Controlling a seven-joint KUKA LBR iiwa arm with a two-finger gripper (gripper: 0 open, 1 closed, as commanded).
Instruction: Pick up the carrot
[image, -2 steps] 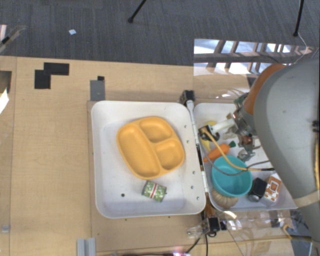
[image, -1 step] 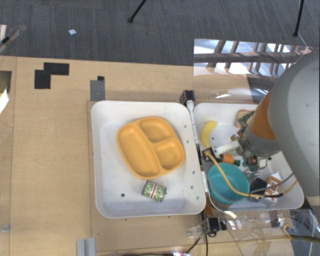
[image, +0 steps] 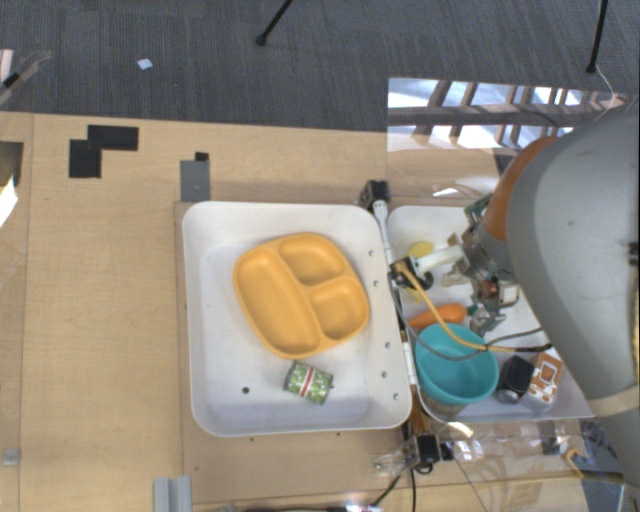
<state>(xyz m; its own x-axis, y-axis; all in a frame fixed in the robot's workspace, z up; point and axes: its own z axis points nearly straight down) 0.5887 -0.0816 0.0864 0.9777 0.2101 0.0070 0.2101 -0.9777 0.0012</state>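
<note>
— Where's the carrot from where you stand?

— In the right-hand bin, low against its left wall. Just an orange sliver of it shows, lying flat, wedged above the rim of a teal bowl and crossed by a yellow cable.

— And the arm?

— The big grey arm leans in from the right and covers most of that bin. You can see the orange band near its top edge. The gripper hangs over the middle of the bin, its tip just right of the carrot and just above the bowl's rim.

— Has it got hold of anything?

— I can't tell. It's a dark tangle of metal down there, and whether it's spread or closed isn't clear from this angle. Nothing visible is caught in it; the carrot lies beside it, apart.

— What else is in that bin?

— A pale yellow object near the top left, a small black thing and an orange-and-white carton at the lower right, both tucked under the arm's edge.

— And the other bin?

— The left bin holds a yellow divided plate with three compartments, sitting a bit askew in the centre. Below it, near the front wall, a small green can lies on its side, apart from the plate.
</note>
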